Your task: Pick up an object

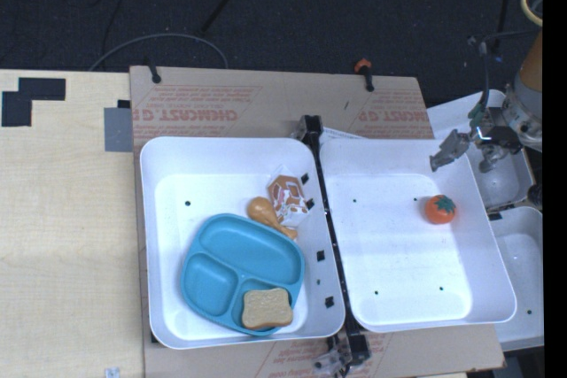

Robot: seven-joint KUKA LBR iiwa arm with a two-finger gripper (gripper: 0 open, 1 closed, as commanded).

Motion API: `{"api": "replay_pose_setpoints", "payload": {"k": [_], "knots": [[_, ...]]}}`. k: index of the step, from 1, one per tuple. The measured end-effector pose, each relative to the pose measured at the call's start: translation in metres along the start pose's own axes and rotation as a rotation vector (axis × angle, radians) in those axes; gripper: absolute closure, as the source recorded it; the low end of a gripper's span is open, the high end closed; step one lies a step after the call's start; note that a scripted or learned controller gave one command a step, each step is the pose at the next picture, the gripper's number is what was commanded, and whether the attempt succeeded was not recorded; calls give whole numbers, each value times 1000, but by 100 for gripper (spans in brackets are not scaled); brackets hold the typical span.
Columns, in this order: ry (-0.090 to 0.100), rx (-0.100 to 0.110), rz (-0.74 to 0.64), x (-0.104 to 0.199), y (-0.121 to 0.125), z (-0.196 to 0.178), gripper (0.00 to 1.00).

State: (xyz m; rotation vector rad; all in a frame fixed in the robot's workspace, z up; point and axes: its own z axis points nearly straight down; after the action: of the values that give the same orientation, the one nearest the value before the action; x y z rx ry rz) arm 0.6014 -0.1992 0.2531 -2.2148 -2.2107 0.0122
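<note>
Nearest the camera, low in the left bin (159,190), lies a blue divided tray (221,266) with a slice of bread (267,308) resting in its front compartment. Just behind the tray's far edge sits a tan drumstick-shaped toy (266,212), and touching it a small brown-and-white packet (288,195) close against the bin's right wall.

The right bin (399,297) holds one item: a small orange tomato-like toy (439,209), lying near the bin's far right side, on bare white floor with nothing around it.

Farther back and to the right, the gripper (468,146) hangs over the right bin's far right corner, above and a little beyond the tomato toy. Its fingers appear spread apart with nothing between them, so it carries nothing.

Judging by this, the task is at the approach stage: no object is picked yet. The likeliest target is the tomato toy, as it lies nearest the gripper and stands clear. The next move calls for shifting toward the camera until centred over the toy, then descending with the fingers straddling it. The toy is round and may roll or squirt out as the fingers close. The bin's right wall stands near the toy and could catch a finger. The left bin's clustered things would be harder.

Beyond both bins, cardboard (266,106) covers the desk (62,217).
</note>
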Motion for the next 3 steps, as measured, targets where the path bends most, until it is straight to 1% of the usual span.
{"api": "replay_pose_setpoints", "payload": {"k": [1,2,3], "knots": [[-2,-12,-2,0,2,-7,0],[-1,-7,-3,7,6,55,0],[-1,-8,-4,14,9,102,0]]}}
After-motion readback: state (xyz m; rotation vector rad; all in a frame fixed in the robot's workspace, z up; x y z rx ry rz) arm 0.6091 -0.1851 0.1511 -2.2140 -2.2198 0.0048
